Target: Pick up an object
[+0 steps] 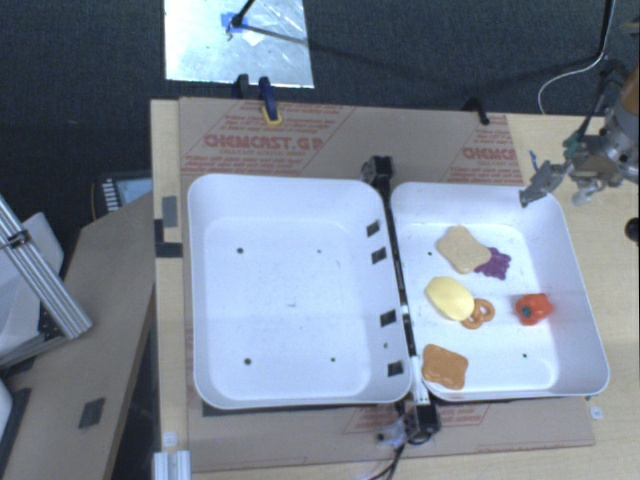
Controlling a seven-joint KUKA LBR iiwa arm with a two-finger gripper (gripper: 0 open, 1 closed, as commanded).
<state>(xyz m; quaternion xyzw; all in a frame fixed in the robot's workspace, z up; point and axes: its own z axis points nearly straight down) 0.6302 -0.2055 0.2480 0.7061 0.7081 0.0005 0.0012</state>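
Spotting a brown toast toy [444, 366] lowest in the frame, lying in the lower left corner of the right bin [575, 363]. Seeing more toys above it: a yellow lemon [450, 298] touching an orange ring [479, 314], a red toy [533, 308] off to the right, a tan bread slice [460, 248] just beside a purple bit [493, 263]. Finding the gripper [558, 190] hanging over the upper right corner of that bin, with fingers looking apart and holding nothing. Judging the red toy to be nearest, lying almost straight down the frame from the gripper; the bread slice lying down and to the left, long side slanting. Needing to go down first, probably.
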